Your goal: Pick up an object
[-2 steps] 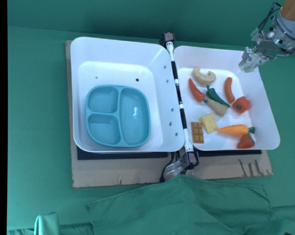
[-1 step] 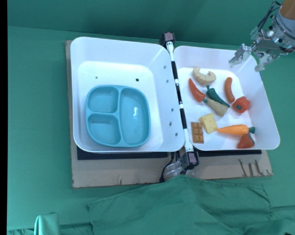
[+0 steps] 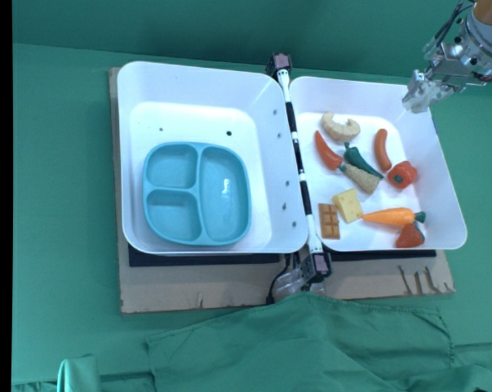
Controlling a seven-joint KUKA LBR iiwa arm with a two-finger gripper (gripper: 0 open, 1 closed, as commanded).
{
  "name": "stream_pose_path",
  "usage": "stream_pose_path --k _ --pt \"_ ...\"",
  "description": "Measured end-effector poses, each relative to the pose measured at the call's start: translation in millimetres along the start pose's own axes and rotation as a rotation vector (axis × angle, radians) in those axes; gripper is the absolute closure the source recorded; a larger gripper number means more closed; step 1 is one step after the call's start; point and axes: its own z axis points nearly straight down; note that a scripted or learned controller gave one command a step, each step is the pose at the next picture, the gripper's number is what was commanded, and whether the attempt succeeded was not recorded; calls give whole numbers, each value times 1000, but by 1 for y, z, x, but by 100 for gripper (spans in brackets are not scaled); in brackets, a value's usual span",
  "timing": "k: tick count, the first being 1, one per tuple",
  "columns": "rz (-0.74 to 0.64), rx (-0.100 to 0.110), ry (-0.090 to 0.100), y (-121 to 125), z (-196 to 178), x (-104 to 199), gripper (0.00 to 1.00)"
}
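Note:
The right white bin (image 3: 441,178) holds several toy foods: a shrimp (image 3: 341,124), a red chili (image 3: 327,151), a sausage (image 3: 381,148), a green-topped cone piece (image 3: 361,170), a red pepper (image 3: 402,174), a cheese wedge (image 3: 348,206), a chocolate bar (image 3: 329,220), a carrot (image 3: 391,216) and a strawberry (image 3: 410,236). My gripper (image 3: 418,94) hangs over the bin's far right corner, above and apart from the foods. Nothing shows between its fingers.
The left white bin (image 3: 148,96) holds a blue three-part plate (image 3: 197,193). A hinge bar with clamps (image 3: 299,170) runs between the bins. Both sit on a cardboard sheet (image 3: 188,288) over green cloth, with folded cloth at the front.

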Motion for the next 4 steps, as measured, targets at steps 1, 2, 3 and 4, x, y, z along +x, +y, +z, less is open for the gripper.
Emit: stream_pose_path --k 1,2,3,4 --pt "-5 16 6 -60 47 43 100" --pt "0 15 3 -66 101 -1 100" --pt "-4 12 4 -61 120 11 100" --pt "-10 2 8 -58 117 15 0"
